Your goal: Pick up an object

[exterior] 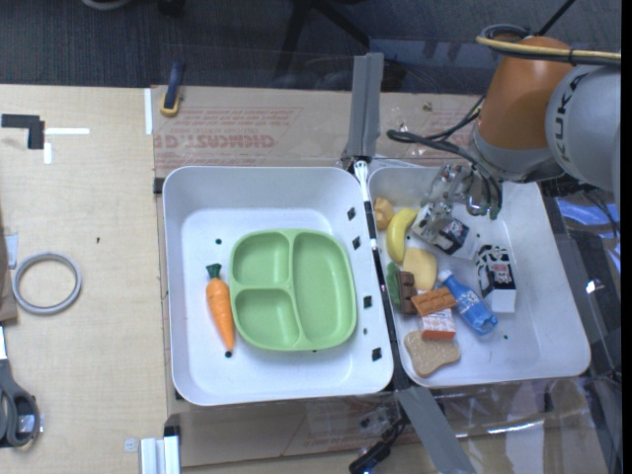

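Wooden bench [79, 196] w/ a brown cardboard sheet [247, 131] under two shallow white bins side by side; office-chair legs on dark carpet at the top.

Camera view, left to right: grey tape ring [44, 282] lies on the bench, well apart from the bins. Left white bin [183, 349] carries a green three-compartment plastic tray [294, 289] near its middle, and an orange toy carrot w/ green top [220, 307] just beside the tray's left edge. Nothing is crowded there, so easy reach, but the arm isn't over it.

Right white bin [548, 334] has the clutter, bunched vs. its left wall: yellow toy banana [399, 233], pale yellow pear-like piece [421, 268], orange block [433, 302], blue plastic bottle [468, 304], toy bread slice [432, 353], and a black-and-white small box [497, 270] a bit apart to the right.

Grey arm w/ orange band [523, 87] reaches in from the right; gripper [446, 227] sits low over this bin, just beside the banana. A small black-and-white item is at its tip, but whether it's gripped, can't tell; jaw width also unreadable from this slant.

Likely target, my guess: something in that pile. Neighbours touch, so a clean grab looks awkward.
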`<state>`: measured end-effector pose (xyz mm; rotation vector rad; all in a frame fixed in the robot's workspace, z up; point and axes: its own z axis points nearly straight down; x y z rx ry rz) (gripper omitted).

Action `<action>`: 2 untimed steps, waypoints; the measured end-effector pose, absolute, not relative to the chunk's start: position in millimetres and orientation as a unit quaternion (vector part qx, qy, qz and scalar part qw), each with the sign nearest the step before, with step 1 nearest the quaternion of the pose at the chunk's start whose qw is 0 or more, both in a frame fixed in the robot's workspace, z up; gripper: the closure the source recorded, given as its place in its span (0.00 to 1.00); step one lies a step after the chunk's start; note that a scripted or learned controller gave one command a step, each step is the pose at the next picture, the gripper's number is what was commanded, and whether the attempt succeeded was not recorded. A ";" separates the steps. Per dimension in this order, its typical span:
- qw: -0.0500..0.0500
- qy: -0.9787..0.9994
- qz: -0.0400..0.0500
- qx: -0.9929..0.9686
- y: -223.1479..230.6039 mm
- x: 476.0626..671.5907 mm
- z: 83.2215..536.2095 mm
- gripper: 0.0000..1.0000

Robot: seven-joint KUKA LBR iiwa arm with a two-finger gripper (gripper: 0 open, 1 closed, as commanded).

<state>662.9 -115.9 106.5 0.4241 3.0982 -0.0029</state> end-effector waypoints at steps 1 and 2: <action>0.004 0.861 0.001 0.509 -106.4 638.3 95.6 1.00; 0.000 0.759 -0.001 0.651 -38.9 658.9 191.5 1.00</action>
